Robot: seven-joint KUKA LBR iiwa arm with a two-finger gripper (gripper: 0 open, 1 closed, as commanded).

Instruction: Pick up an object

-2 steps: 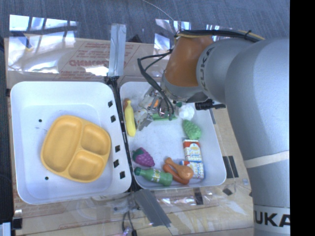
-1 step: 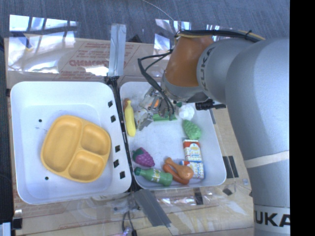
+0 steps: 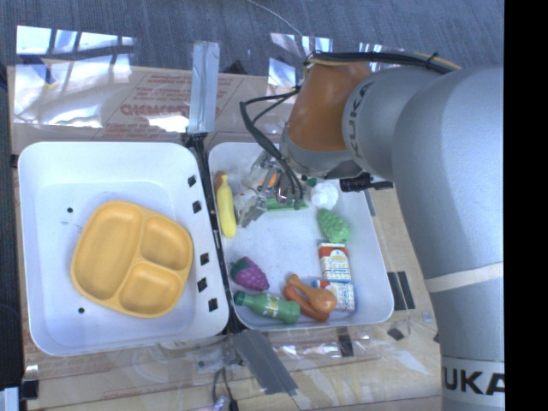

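My gripper hangs low over the upper left part of the right bin, just right of a yellow banana that lies along the bin's left wall. Its metal fingers stand apart, open, and I see nothing between them. A small green piece and a white ball lie right beside the wrist. Lower in the bin are a green bumpy fruit, a small carton, purple grapes, a green bottle and an orange drumstick.
The left bin holds a yellow divided plate. The grey arm with its orange band covers the right bin's upper right corner. A black divider runs between the bins. Cables loop above the gripper.
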